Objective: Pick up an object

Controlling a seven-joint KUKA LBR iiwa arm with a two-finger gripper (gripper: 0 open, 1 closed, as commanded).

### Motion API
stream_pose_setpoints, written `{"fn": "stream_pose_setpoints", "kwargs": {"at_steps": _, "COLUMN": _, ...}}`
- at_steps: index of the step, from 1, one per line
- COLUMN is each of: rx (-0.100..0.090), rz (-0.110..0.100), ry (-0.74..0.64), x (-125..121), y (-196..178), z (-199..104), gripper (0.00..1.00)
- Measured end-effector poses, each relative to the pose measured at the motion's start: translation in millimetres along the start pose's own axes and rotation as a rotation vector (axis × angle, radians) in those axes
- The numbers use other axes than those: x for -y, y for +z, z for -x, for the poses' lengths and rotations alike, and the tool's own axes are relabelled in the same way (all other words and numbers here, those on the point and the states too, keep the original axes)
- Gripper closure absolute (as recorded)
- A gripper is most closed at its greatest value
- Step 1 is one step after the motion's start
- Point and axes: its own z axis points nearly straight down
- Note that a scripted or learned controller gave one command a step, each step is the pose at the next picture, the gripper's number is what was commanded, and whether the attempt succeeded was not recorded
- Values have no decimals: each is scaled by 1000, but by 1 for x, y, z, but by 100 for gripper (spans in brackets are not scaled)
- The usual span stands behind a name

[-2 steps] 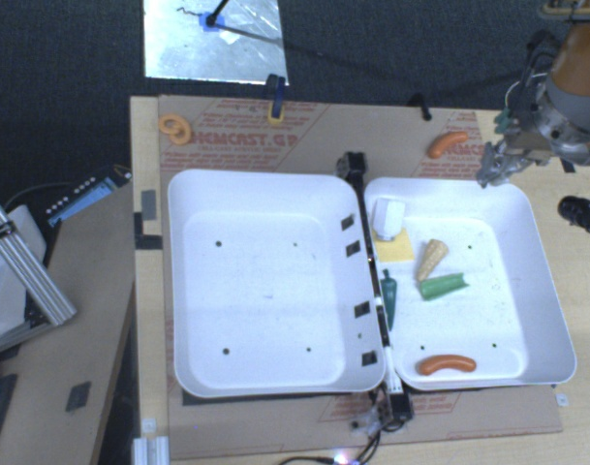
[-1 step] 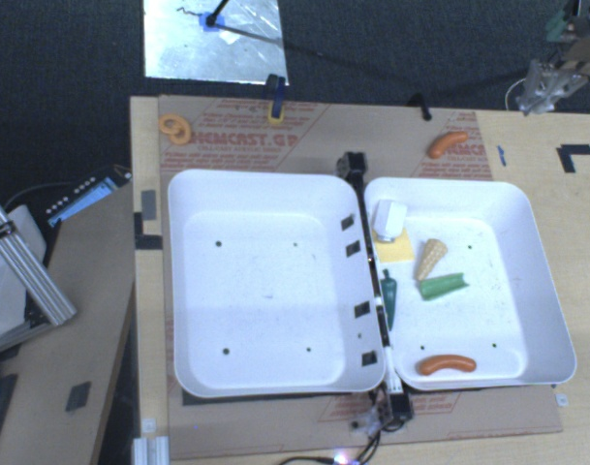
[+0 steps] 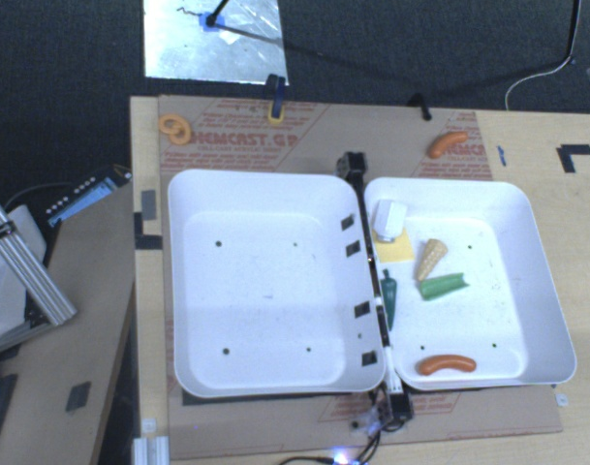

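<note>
orange sausage (image 3: pixel 447 364), smooth, curved, right bin (image 3: pixel 542 260)

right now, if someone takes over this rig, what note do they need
Arm and gripper: not in the camera view, so state unknown.
Right bin holds a white block, yellow slice, cone, green pepper, dark green piece and a sausage.
Outside the bins: a sausage and a pretzel on the board.
Done: nothing lifted.
Left: pick one object.
</note>
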Motion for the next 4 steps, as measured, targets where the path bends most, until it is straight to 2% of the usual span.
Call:
{"fn": "stream_pose_setpoints", "kwargs": {"at_steps": 1, "rx": -4, "rz": 0, "ry": -10, "x": 19, "y": -60, "z": -33, "gripper": 100}}
{"fn": "stream_pose_setpoints", "kwargs": {"at_steps": 2, "rx": -7, "rz": -9, "ry": -9, "x": 59, "y": -59, "z": -70, "gripper": 100}}
{"fn": "stream_pose_setpoints", "kwargs": {"at_steps": 3, "rx": -7, "rz": -9, "ry": -11, "x": 114, "y": -60, "z": -123, "gripper": 100}}
{"fn": "stream_pose_setpoints", "kwargs": {"at_steps": 4, "rx": -7, "rz": -8, "ry": -12, "x": 149, "y": -60, "z": -175, "gripper": 100}}
